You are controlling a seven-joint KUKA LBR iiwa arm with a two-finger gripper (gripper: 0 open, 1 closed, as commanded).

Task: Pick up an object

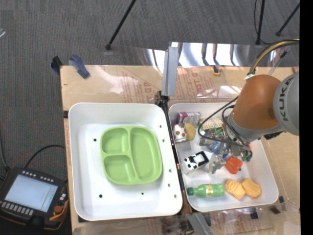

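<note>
My gripper hangs low in the right bin, under the orange wrist band. It sits between a black-and-white cow-patterned toy on its left and a red-orange toy on its right, close to both. Nothing is visibly held. Along the bin's front lie a green bottle on its side and two orange waffle-like pieces. At the bin's back left are a yellowish lump, a small white spotted piece and a shiny packet. The arm hides part of the bin's back.
The left bin holds a green divided plate. A metal post rises behind the gap between the bins. A teach pendant lies on the floor at the lower left. Cables loop off the wrist over the right bin.
</note>
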